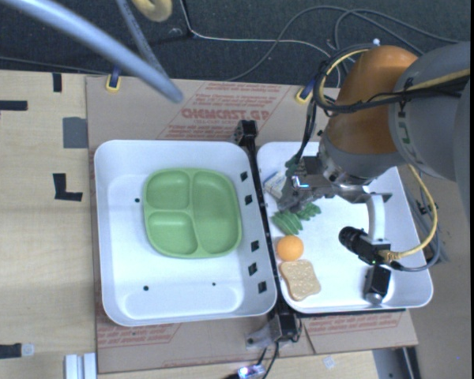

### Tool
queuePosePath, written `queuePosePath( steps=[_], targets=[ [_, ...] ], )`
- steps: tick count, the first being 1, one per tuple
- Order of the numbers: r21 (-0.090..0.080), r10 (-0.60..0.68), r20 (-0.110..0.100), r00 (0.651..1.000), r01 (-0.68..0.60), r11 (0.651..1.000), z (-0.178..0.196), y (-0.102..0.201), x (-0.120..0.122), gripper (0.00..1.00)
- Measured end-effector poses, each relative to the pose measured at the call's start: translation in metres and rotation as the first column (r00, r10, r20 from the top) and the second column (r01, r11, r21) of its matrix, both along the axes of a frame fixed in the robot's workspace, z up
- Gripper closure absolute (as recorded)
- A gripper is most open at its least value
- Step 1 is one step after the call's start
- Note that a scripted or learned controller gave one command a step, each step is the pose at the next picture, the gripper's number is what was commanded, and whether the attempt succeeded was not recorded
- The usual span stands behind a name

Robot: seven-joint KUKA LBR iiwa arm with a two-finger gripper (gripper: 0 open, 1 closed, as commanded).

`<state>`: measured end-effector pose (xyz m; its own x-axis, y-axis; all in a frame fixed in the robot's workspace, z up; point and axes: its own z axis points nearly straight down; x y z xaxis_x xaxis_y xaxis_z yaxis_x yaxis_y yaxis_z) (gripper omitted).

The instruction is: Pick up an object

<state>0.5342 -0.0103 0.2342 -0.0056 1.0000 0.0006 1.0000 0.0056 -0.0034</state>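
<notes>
In the right-hand bin [403, 294], near its left wall, the loose items lay in a short column: a green leafy piece [291, 218] uppermost, an orange ball [289, 248] just below it, and a tan slice of bread [300, 279] below that, close to the bin's front edge. The left-hand bin [114, 235] carried a green divided plate [193, 212] and nothing else of note. Both bins sat on a cardboard sheet [221, 105] on the worktop [31, 235].

The claw [300, 192] was positioned low over the upper left part of the right bin, directly above the green piece and appearing to touch or nearly touch it. Its state could not be determined; the arm's wrist and cabling obscured it. No item was seen held.

Assessment of the likely target, the green piece: it appeared to be a light toy vegetable, probably soft plastic or rubber, irregular in outline with thin projecting lobes. Such a form would likely flex and could slip out of a shallow pinch. A hold across its thicker middle was judged safest, not on the lobes. Its closeness to the bin wall limited approach from the left.

The orange ball was judged smooth and liable to roll. The bread slice lay flat and offered little edge for a grip from above.
</notes>
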Motion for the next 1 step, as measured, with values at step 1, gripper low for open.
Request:
queuePosePath(
  steps=[1],
  targets=[
    [0.0,0.001,0.002,1.0,-0.001,1.0,-0.0013,0.0514,0.0127,1.0]
  ],
)
